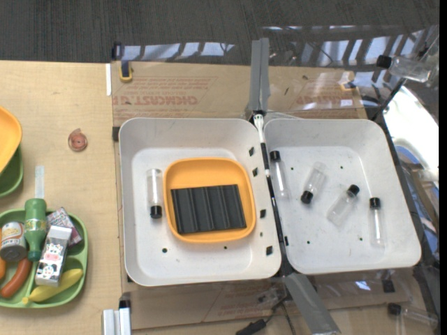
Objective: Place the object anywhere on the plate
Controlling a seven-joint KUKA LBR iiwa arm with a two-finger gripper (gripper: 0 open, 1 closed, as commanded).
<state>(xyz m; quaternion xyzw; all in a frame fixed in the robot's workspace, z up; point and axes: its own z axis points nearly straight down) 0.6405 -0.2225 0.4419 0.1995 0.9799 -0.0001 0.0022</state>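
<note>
Starting the pick | plate in left bin, vials in right bin | gripper state: we cannot tell | next we must grasp one vial

Dark grey ribbed floor at twelve o'clock. Light wooden tabletop at nine o'clock. Brown cardboard sheet at centre. Bright glare on clear plastic at three o'clock.

Black block covers most of the yellow plate — a vial lies just left.
</note>
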